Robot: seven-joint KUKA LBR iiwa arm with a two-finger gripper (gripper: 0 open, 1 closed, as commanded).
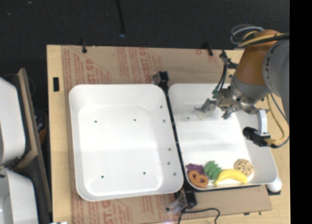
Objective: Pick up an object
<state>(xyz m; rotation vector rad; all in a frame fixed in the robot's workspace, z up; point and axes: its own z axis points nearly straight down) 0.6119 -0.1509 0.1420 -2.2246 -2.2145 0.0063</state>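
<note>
Several toy foods lie along the near edge of the right bin [219, 140]: purple grapes [194, 168], a brown pretzel-like piece [198, 179], a green leafy piece [212, 169], a yellow banana [231, 176] and a round cookie [243, 167]. My gripper [214, 110] hangs over the far part of the right bin, well away from the foods. It is open, its fingers [202, 107] spread apart with nothing between them.
The left bin [122, 140] sits beside the right one on a cardboard sheet [112, 64]. A black clip [161, 78] stands at the far end of the seam between the bins. The arm's orange band [253, 59] rises at the right.
</note>
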